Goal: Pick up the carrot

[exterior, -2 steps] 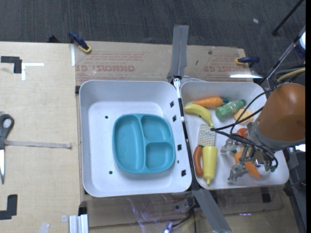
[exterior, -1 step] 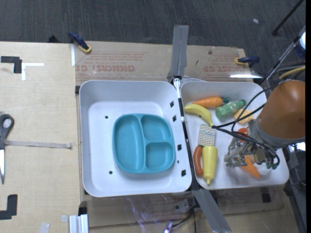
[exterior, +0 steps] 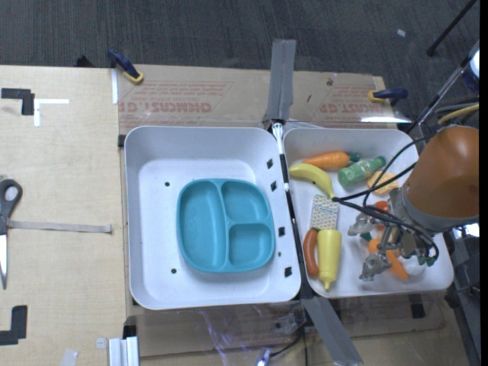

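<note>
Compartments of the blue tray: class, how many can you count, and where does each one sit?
3. The blue tray in the left bin has one tall compartment on its left side, one at upper right, and one at lower right. None looks hidden.

A light wooden bench (exterior: 61,204) is covered in part by flattened brown cardboard (exterior: 198,97), on which two shallow white bins are set side by side: the left bin (exterior: 145,227) and the right bin (exterior: 427,280). Scissors (exterior: 6,212) are laid at the bench's left edge.
</note>
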You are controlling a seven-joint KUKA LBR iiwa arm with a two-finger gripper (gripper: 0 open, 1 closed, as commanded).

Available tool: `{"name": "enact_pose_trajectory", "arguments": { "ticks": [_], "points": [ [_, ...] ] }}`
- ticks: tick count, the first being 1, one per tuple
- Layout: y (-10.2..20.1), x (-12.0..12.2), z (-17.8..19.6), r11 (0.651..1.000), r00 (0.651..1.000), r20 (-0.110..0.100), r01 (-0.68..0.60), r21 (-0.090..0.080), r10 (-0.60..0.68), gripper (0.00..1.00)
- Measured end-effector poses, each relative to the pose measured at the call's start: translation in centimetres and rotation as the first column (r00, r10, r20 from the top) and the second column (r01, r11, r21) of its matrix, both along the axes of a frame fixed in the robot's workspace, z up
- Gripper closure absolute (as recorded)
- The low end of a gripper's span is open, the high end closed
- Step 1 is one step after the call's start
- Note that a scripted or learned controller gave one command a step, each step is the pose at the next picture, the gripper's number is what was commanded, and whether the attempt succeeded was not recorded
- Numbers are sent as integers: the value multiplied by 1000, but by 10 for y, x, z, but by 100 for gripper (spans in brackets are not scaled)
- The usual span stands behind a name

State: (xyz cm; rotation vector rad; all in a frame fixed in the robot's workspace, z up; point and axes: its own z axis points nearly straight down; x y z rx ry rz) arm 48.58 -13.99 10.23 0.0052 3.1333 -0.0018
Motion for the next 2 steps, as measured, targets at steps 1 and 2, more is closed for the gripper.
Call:
{"name": "enact_pose_trajectory", "arguments": {
  "ticks": [1,2],
  "points": [
    [0,3,10,1000,1000,7,-3,-1,3,100],
    [0,3,10,1000,1000,6,-3,-1,3,0]
  ]
}}
